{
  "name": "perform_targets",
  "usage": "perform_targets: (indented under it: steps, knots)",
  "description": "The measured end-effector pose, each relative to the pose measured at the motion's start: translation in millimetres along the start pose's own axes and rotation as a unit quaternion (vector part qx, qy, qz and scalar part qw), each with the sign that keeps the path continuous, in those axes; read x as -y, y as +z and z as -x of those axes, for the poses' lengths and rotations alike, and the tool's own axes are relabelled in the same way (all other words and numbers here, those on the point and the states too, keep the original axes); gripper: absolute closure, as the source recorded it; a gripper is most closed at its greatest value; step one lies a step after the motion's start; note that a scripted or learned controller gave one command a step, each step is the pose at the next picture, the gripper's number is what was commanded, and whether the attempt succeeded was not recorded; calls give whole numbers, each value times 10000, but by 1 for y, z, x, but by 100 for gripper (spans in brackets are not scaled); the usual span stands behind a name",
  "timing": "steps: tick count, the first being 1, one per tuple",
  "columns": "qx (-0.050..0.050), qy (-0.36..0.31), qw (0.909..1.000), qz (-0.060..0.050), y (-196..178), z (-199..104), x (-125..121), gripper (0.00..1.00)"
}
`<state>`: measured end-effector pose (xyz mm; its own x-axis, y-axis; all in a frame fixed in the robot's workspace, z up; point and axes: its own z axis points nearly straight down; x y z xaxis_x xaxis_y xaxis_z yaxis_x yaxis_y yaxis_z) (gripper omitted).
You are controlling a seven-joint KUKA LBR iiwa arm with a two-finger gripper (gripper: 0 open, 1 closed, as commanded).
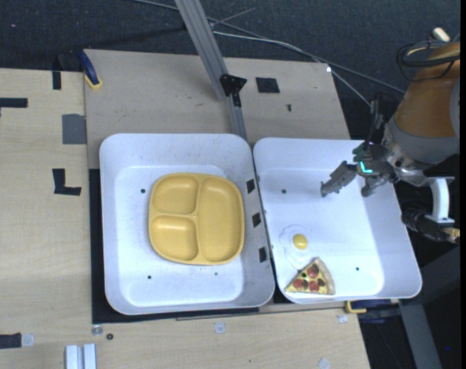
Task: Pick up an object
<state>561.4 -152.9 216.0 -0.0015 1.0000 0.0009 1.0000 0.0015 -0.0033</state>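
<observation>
A robotics lab, by the look of it: a plywood desk (179, 91) marked with black tape squares, two white bins (125, 283) fixed side by side on it, loose cables (294, 48) trailing over dark carpet beyond the desk's far edge, and a metal camera pole (206, 44).

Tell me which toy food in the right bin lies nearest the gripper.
The fried egg; it lies closer to the gripper than the pizza slice below it.

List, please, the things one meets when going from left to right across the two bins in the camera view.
Yellow divided plate in the left bin → toy fried egg → toy pizza slice, both in the right bin → the hand, open above the right bin.
</observation>
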Motion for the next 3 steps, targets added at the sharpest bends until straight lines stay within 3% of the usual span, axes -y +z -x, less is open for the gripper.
perform_targets:
  steps: [1,3]
  knots:
    - [2,-1,10000,8,-1,0,0,0]
    - [3,-3,10000,-11,114,-7,-5,0]
